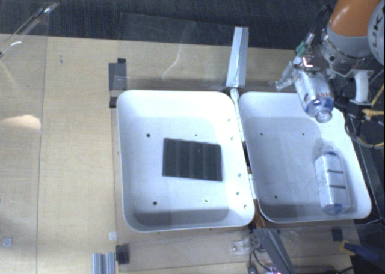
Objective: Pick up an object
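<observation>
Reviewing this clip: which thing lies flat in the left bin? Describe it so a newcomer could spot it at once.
Start at the two white bins and take the left bin. Near its middle lies a dark ribbed pad, flat and rectangular. Unlike the clear plastic bottle lying in the right bin, it is opaque and almost black.

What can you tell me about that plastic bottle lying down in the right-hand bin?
The bottle looks like clear plastic with a blue cap. It lies on its side in the right bin, against the bin's right wall, cap end toward the near edge. It looks empty or nearly so. Only the bin touches it.
</observation>
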Available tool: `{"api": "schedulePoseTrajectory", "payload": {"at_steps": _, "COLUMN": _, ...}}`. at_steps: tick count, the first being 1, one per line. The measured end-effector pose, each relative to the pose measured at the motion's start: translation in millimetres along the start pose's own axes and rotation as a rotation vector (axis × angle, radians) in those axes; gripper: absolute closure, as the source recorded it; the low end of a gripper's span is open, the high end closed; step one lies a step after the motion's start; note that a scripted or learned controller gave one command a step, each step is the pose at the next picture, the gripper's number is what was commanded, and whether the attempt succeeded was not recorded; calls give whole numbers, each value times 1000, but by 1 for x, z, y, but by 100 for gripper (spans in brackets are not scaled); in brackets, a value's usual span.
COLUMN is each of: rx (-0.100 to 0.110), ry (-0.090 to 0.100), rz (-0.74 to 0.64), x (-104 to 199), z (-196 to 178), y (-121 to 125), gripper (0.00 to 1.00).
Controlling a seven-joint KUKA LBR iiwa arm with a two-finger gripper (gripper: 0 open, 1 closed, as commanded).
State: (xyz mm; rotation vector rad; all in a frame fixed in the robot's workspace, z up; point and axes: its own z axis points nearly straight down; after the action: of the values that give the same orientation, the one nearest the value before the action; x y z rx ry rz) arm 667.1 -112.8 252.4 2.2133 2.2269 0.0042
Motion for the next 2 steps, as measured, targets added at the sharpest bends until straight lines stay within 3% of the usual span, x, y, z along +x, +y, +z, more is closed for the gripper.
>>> {"api": "schedulePoseTrajectory", "payload": {"at_steps": 1, "rx": 2, "ry": 0, "rz": 61, "x": -17, "z": 125, "y": -76, "gripper": 0}}
{"api": "schedulePoseTrajectory", "payload": {"at_steps": 2, "rx": -6, "ry": -2, "rz": -124, "x": -64, "z": 163, "y": -84, "gripper": 0}}
